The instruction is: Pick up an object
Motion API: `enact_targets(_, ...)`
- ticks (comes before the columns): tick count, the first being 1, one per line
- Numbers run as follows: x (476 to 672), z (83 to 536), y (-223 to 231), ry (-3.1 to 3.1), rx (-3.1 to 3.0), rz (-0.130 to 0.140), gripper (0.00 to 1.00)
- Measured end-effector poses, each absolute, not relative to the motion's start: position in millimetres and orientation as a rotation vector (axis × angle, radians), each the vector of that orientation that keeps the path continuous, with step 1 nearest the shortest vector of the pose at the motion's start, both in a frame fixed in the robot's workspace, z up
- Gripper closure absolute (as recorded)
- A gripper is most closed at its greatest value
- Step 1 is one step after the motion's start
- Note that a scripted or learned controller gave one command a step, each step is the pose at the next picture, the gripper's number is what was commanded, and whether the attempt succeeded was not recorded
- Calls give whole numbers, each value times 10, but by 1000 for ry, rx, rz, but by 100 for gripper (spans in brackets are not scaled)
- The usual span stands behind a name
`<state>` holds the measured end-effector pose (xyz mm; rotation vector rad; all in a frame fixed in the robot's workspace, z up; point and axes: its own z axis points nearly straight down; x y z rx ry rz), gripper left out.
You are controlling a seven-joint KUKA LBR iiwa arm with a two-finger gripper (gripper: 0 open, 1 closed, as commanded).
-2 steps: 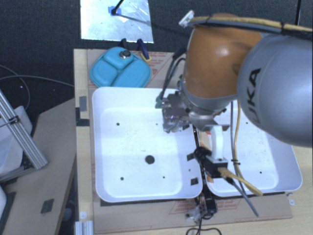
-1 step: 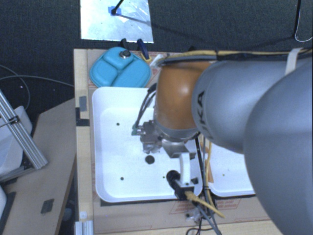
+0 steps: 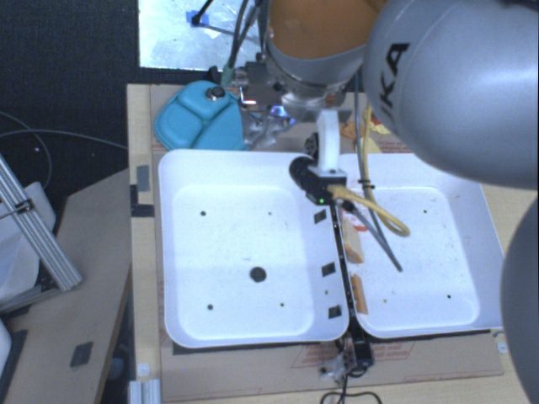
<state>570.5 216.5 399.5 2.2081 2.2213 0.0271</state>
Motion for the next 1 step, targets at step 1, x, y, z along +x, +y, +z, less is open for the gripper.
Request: enact_targets(1,6492,3402,1481,2216,2221,6,100)
